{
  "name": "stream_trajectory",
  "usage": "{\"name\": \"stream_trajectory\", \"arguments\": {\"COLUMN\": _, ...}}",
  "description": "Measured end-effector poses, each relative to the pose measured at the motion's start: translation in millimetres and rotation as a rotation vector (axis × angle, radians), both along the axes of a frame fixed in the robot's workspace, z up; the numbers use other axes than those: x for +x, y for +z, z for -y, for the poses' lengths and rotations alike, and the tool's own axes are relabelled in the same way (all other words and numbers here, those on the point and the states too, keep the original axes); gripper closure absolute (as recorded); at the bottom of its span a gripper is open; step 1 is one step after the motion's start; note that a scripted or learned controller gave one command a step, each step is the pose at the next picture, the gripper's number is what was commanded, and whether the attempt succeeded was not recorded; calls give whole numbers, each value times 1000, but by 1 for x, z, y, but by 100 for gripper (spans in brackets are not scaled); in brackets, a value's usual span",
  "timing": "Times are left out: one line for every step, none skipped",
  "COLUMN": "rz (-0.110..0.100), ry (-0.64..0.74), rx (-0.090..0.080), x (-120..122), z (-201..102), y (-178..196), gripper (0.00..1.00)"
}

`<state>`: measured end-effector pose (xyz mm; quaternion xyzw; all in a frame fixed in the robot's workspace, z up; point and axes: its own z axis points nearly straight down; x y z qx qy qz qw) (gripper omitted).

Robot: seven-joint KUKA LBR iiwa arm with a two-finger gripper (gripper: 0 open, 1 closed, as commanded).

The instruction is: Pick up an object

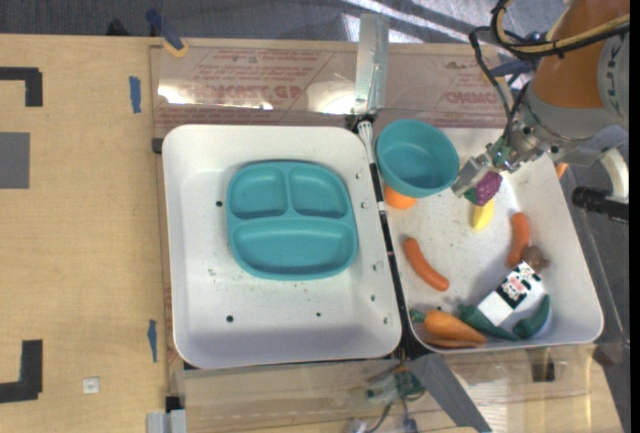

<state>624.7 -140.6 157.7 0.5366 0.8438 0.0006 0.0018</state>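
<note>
Currently the gripper (482, 177) hangs low over the right bin (577, 251), reaching in from the right on the grey arm (572, 111) with its orange band (592, 21). A small purple object (488, 188) sits between the fingers (468, 180), which pinch it at its upper end; whether it clears the bin floor cannot be told. Just below the fingers lies a yellow piece (483, 214), touching or nearly touching the purple object. Just to the left of the fingers stands a teal bowl (415, 157), with an orange item (399, 200) tucked under its lower left edge. Below and to the left of the fingers lies one orange sausage (426, 263); below and to the right lies a second (518, 237), upright. Farther below, near the front wall, sit a white box with black marks (514, 292), a dark teal item (536, 319) and a carrot (450, 325). Well to the left of the fingers, the left bin (190, 251) bears a teal divided plate (291, 219).
</note>
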Motion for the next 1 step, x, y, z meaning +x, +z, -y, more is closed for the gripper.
{"name": "stream_trajectory", "arguments": {"rz": 9, "ry": 47, "rx": 0, "x": 17, "z": -49, "y": 86, "gripper": 100}}
